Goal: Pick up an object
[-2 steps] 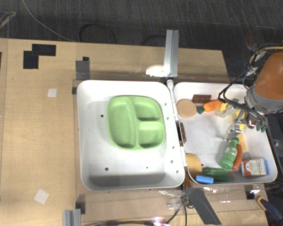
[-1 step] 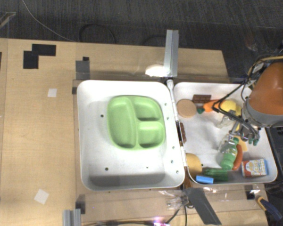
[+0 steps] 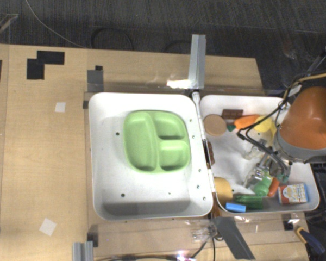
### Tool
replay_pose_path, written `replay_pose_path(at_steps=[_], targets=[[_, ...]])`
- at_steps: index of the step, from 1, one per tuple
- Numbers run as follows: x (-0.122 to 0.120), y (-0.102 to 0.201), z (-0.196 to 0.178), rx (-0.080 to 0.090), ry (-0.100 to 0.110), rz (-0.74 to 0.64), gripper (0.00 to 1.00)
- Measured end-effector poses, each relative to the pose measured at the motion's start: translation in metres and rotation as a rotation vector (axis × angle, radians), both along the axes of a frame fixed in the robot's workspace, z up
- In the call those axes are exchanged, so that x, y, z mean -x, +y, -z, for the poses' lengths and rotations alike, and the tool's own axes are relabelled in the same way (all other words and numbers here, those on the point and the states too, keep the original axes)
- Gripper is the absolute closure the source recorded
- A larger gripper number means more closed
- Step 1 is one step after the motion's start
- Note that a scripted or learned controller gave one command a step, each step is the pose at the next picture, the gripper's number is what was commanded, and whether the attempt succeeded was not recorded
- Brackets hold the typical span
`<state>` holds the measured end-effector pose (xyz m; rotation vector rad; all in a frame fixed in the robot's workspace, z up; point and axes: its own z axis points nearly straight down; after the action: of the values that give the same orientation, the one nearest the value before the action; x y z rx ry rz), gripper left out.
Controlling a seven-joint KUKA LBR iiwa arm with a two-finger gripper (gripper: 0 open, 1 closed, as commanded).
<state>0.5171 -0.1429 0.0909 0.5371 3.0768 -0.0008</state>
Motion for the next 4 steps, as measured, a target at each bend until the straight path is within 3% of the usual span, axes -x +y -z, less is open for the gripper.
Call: replay_pose_path(at_steps=[1,2,3,4], targets=[[0.024,-0.025,0.000,0.001,-0.002,-0.041,0.00],[0.024,-0.016,0.000,0.005,-0.004,-0.050,0.00],[0.024,0.015,-0.001,0.003,-0.004,-0.039,0.00],[0.002,0.054,-0.001,0.001,-0.001,-0.095,0.00]])
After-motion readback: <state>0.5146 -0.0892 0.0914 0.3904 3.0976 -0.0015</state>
